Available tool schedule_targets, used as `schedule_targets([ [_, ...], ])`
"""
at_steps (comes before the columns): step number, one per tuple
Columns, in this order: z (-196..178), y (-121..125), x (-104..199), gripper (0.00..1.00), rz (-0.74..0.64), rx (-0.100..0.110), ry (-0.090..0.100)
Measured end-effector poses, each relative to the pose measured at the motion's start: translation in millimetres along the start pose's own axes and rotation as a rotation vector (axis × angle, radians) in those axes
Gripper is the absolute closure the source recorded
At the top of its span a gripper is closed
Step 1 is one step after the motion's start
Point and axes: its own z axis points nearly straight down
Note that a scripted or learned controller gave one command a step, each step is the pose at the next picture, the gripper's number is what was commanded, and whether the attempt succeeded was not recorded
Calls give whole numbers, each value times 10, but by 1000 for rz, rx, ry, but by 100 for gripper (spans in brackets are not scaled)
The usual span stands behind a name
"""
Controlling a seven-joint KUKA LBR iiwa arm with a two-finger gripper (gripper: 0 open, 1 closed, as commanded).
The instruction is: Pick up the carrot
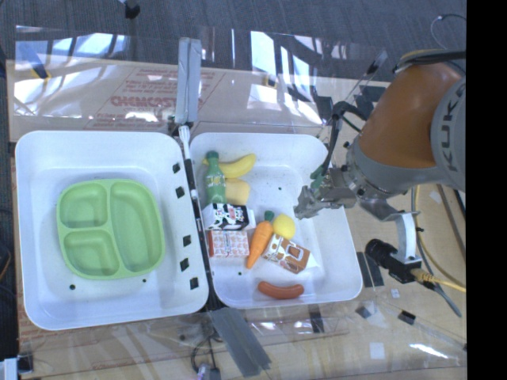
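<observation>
The orange carrot (258, 242) with a green top lies in the right bin (337, 252), tilted, between a red-and-white carton (227, 244) and an orange snack packet (287, 254). A yellow lemon (283, 226) touches its upper end. My gripper (309, 204) hovers over the right bin, up and to the right of the carrot, a short gap from the lemon. Nothing shows between its fingers.
The right bin also holds a banana (238, 165), a green bottle (214, 180), a black-and-white milk carton (229, 214) and a sausage (280, 290). A green divided plate (111, 228) sits in the left bin (40, 291). The arm's orange band (408, 117) looms at right.
</observation>
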Motion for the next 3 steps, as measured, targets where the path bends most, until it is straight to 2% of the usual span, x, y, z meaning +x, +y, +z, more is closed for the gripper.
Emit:
schedule_targets([
  [1,738,-142,835,0,107,0,0],
  [2,602,7,635,0,-113,-2,-1],
  [3,1466,246,287,0,-216,0,0],
])
